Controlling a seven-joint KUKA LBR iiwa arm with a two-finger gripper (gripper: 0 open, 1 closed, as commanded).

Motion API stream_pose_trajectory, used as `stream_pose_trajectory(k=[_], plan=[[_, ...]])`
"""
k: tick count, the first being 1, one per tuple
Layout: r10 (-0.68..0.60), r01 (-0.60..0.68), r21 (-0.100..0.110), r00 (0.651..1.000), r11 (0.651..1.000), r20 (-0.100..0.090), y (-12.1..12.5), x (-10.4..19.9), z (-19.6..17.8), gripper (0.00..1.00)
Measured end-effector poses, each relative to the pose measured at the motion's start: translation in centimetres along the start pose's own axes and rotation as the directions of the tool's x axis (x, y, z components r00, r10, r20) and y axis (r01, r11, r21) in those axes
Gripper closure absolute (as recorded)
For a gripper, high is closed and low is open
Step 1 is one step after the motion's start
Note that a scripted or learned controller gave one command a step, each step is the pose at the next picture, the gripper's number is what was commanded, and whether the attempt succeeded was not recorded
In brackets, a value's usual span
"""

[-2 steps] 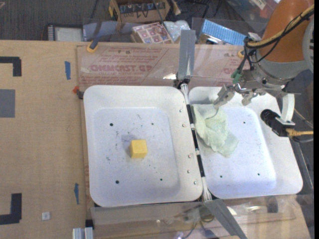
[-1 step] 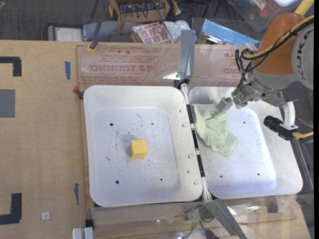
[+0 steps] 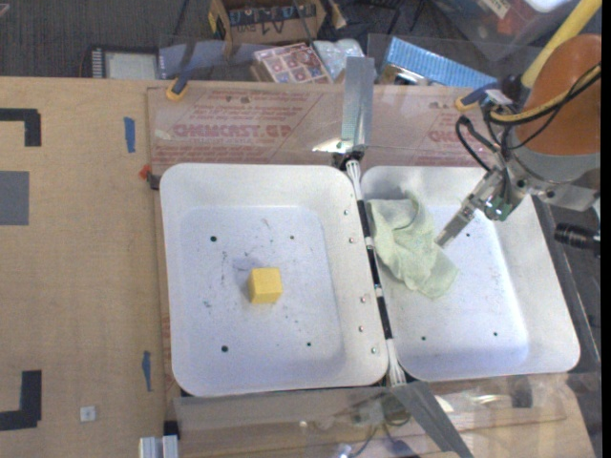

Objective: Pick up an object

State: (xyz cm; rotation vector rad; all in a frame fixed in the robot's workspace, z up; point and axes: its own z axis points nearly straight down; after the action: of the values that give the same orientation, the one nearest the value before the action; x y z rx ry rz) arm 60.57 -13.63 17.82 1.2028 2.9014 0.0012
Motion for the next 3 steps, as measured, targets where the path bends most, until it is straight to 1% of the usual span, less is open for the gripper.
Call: stream_pose_trajectory(k=[1,2,3], plan=[[-0.152,0.152,-0.002,0.988,0.988,0.004,-8.2,4.9,9.1,0.00],[-0.184,0.184,-0.003,0.983,0.983,0.007,-5.3,1.2,9.0,0.00],[-0.182,0.182,-0.006,0.983,0.983,0.013,-5.3,1.1,7.9,1.00]])
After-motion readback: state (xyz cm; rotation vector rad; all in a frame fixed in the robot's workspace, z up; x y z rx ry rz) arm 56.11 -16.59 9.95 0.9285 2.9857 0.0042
